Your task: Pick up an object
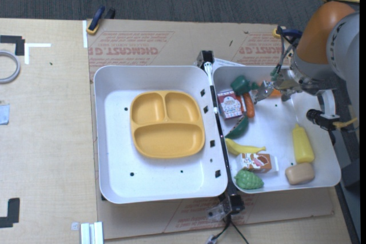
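Camera view: jaws (267, 90), state unreadable, hover near the carrot (249, 106) in the right bin (323, 164).

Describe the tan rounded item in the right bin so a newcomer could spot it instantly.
Start at the right white bin, the one beside the bin holding the yellow divided plate. Go to its near right corner: the tan rounded bread-like piece lies just below the upright yellow block. It is the only beige, unprinted, bun-shaped thing there; its neighbours are bright yellow, green or labelled.

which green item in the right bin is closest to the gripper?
The dark green one at the bin's far end, just left of the gripper. The other two green pieces lie farther toward the near edge.
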You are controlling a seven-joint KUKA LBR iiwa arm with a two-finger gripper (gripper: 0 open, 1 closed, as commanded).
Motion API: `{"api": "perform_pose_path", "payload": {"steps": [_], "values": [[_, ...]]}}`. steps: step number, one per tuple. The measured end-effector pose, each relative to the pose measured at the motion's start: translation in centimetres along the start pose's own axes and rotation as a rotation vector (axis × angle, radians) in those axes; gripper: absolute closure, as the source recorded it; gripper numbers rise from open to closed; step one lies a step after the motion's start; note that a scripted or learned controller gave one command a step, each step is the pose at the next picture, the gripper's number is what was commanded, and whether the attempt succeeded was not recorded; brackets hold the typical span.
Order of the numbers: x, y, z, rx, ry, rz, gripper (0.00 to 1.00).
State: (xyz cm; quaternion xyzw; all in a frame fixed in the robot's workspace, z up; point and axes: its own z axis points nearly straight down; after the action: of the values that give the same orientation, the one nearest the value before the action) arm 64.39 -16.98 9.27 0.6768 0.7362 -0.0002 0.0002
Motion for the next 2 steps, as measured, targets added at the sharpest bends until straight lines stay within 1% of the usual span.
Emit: {"api": "perform_pose_path", "payload": {"steps": [1, 2], "values": [[2.90, 0.74, -0.21, -0.004, -0.013, -0.003, 0.00], [3.64, 0.18, -0.36, -0.010, -0.024, 0.020, 0.00]]}}
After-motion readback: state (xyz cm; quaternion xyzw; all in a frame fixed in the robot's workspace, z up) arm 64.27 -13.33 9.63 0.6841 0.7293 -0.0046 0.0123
